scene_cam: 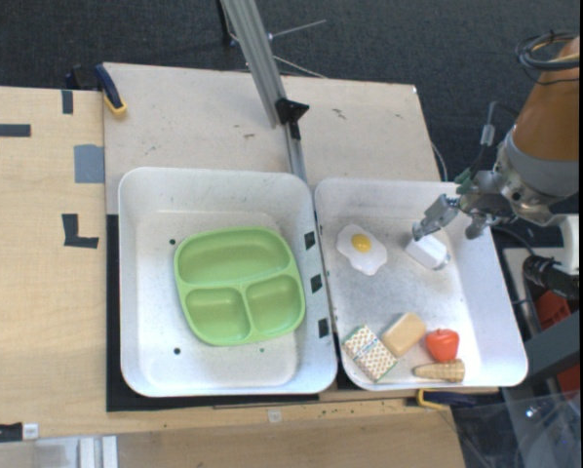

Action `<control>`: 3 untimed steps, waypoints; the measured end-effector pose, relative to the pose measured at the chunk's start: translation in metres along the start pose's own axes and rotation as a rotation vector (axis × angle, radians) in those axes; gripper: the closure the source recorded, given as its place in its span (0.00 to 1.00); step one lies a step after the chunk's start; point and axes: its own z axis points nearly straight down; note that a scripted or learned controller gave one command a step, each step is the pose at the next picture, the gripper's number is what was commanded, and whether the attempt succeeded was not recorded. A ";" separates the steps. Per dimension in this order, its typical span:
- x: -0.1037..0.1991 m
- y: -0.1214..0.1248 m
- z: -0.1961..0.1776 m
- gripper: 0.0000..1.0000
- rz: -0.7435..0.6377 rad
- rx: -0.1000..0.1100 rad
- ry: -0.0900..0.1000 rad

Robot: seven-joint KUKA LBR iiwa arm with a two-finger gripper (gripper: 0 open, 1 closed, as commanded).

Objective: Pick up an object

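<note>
1. Left bin [136, 261]: green divided plate [239, 286], flat and centred.
2. Right bin [486, 300]: fried egg toy [361, 249] at upper left; waffle piece [369, 352], tan block [405, 333], tomato [443, 343] and cone [440, 370] clustered at the near edge.
3. White block [427, 252], likely target: looks light, stiff, smooth; best taken across its short sides.
4. Gripper [449, 217] just above the block, fingers apart, nothing between them.
5. No legible writing or brands.

Tool [449, 217] low, arm from right
</note>
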 end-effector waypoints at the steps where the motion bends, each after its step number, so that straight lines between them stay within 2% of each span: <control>1: 0.000 0.000 0.000 0.00 0.000 0.000 0.000; 2: 0.004 0.001 0.044 0.00 0.001 0.004 0.000; 3: 0.010 -0.009 0.094 0.00 0.001 0.006 0.001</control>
